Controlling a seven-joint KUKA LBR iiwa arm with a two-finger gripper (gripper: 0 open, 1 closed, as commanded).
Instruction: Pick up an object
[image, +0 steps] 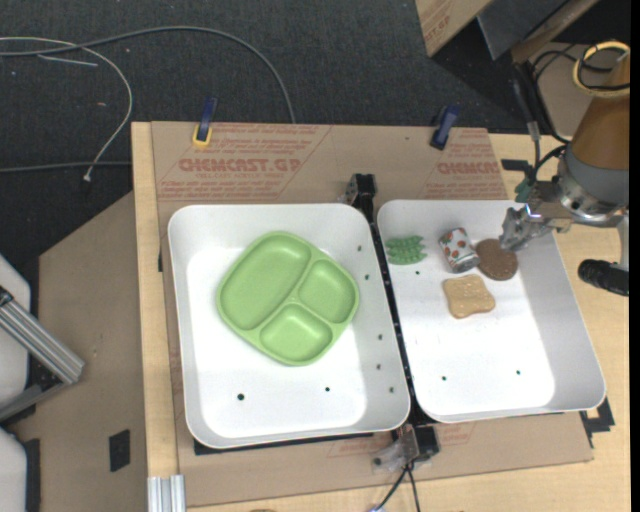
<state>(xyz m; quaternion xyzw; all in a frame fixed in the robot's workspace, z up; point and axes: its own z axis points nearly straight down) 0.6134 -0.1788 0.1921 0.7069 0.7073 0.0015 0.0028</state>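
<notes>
Bright, even light from above. White bins (500, 390) almost glow, little detail on them. Soft, small shadows under green plate (288, 297). Dark floor (90, 90) looks grainy. Picture bit soft, arm (600, 150) slightly blurry.
</notes>
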